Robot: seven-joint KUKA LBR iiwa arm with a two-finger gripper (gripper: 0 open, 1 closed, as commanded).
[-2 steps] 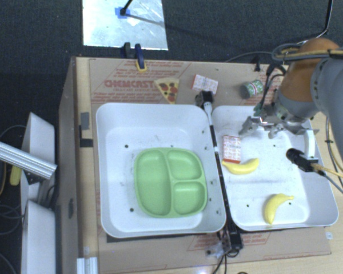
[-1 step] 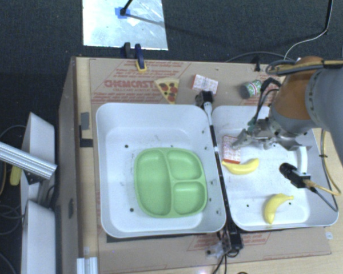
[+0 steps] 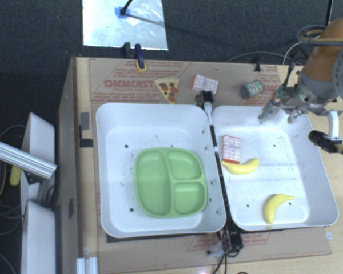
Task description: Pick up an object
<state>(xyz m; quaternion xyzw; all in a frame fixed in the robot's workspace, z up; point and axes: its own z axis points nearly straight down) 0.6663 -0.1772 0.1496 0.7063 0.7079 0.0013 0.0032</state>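
In the right bin (image 3: 308,170) lie a yellow banana (image 3: 242,166) near the left wall, a second banana (image 3: 274,206) toward the front, and a small red and white packet (image 3: 231,148). My gripper (image 3: 278,114) hangs over the bin's far edge, well above and behind these things. Its two grey fingers (image 3: 265,113) are spread apart, open, with nothing between them. A green divided plate (image 3: 170,181) sits in the left bin (image 3: 117,153).
On the board behind the bins lie a toy pizza slice (image 3: 168,88), a red and white card (image 3: 204,84) and a small green can (image 3: 253,88). A blue clamp (image 3: 139,55) stands at the board's far edge. A metal bar (image 3: 22,157) juts in at the left.
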